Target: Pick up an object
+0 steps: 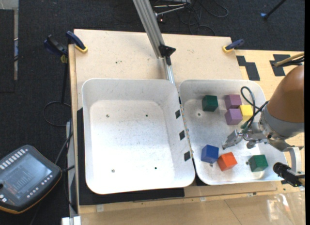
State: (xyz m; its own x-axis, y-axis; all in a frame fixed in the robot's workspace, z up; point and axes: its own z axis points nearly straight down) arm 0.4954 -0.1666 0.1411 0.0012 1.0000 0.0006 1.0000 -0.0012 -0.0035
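Orange cube (227,161): lying in right bin (193,122), touching blue cube (209,153). Gripper (231,140) hovering just above it; jaws appearing parted, holding nothing. Approach step seemingly underway; next move calling for descending, straddling, closing.

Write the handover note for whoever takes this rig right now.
Gripper: low in the right bin, above the orange cube; nothing seen held.
Right bin contents: blue cube beside the orange cube near the front, one green cube at front right, another green cube at the back, two purple cubes, yellow cube.
Done: arm is over the cubes.
Left: grasp one cube and lift it; no pick is visible yet.
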